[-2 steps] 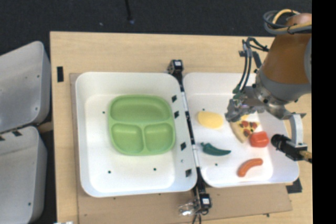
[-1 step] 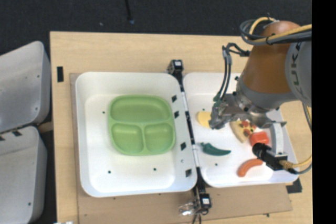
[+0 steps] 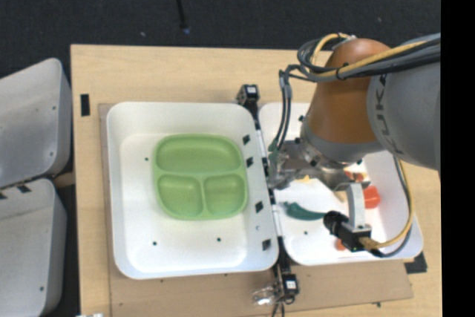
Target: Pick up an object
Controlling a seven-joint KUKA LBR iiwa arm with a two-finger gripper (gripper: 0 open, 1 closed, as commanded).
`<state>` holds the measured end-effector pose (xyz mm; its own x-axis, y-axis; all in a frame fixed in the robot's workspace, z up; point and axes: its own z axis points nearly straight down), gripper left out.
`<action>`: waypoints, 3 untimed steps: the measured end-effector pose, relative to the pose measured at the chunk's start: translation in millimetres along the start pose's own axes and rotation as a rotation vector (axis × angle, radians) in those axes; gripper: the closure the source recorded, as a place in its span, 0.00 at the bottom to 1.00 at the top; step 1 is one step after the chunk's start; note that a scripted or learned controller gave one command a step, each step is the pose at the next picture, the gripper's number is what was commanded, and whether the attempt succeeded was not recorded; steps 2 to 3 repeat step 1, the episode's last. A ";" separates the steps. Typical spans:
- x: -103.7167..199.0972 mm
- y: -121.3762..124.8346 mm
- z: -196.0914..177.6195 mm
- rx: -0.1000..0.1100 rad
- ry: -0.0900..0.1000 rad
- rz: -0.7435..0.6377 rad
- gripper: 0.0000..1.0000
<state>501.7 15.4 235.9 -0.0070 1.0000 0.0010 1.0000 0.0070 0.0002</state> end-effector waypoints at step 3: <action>50.8 2.6 7.5 0.000 0.000 0.000 1.00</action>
